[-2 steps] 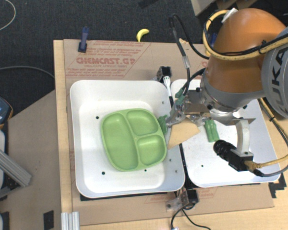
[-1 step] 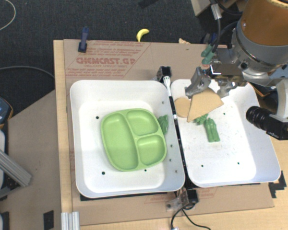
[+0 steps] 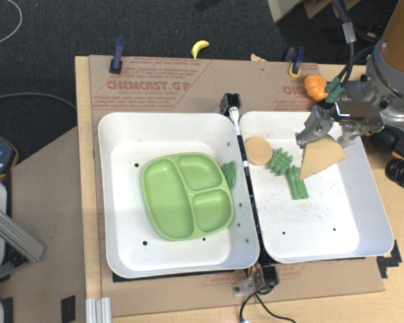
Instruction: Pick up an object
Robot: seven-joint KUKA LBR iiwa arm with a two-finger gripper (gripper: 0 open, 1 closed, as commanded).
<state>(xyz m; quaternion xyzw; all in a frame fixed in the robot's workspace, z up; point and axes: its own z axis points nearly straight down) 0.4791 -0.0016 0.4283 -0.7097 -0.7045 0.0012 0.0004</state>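
Observation:
My gripper (image 3: 328, 133) hangs over the back right of the right bin (image 3: 337, 241), its two fingers spread apart and open. Just below and in front of it a tan wedge (image 3: 321, 160) lies tilted on the bin floor, its upper tip reaching up between the fingers (image 3: 309, 134). I cannot tell whether they touch it. To the left of the wedge are a green spiky toy (image 3: 281, 161), a green stick (image 3: 297, 184) and a round tan disc (image 3: 258, 151).
The left bin (image 3: 121, 140) holds a green divided plate (image 3: 187, 195) with a small green piece (image 3: 229, 174) at its right edge. A black-handled tool (image 3: 231, 106) lies along the divide. An orange ball (image 3: 314, 86), a yellow banana (image 3: 200, 47) and blue clamps (image 3: 116, 56) sit behind the bins.

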